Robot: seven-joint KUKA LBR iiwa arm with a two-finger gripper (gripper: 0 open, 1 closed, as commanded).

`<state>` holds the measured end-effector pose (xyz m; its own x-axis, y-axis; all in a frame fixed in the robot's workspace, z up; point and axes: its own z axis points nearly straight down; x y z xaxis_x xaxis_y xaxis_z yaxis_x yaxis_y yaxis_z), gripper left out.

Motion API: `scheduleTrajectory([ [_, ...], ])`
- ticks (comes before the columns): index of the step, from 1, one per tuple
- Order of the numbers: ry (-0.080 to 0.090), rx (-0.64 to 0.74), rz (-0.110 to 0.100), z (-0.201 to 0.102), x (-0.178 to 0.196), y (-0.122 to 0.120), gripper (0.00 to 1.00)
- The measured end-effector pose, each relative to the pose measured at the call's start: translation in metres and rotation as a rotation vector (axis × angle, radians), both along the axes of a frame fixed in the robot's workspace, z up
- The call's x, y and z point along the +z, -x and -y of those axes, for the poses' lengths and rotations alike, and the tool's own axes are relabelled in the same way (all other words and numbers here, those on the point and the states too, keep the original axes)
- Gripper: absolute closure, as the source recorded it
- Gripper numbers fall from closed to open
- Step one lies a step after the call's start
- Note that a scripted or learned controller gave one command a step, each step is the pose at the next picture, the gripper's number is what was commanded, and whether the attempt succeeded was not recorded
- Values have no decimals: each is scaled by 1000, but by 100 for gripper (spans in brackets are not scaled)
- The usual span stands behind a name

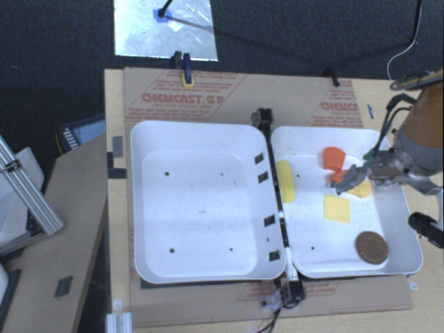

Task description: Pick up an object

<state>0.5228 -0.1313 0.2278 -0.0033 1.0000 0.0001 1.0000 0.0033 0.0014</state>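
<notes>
Seemingly, end effector (349, 177) low in right bin (395, 269), at orange block (334, 159); finger spread too blurred to tell.

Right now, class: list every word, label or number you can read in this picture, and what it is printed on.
"CHEMCAST. G P" in red on the brown board behind the left bin; the last letters are uncertain.
"CHEMCAST", partly legible, slanted, on that board behind the right bin.
Other red print along the board's edges is too blurred to read.

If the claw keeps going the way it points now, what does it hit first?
Likely the orange block: the claw points left across the right bin, its tip already beside the block. Height is unclear from this slanted view.
</notes>
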Motion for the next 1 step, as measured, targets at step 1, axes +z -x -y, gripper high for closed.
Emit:
scheduleTrajectory([
  [1, 5, 5, 22, -9, 163, -45, 0],
])
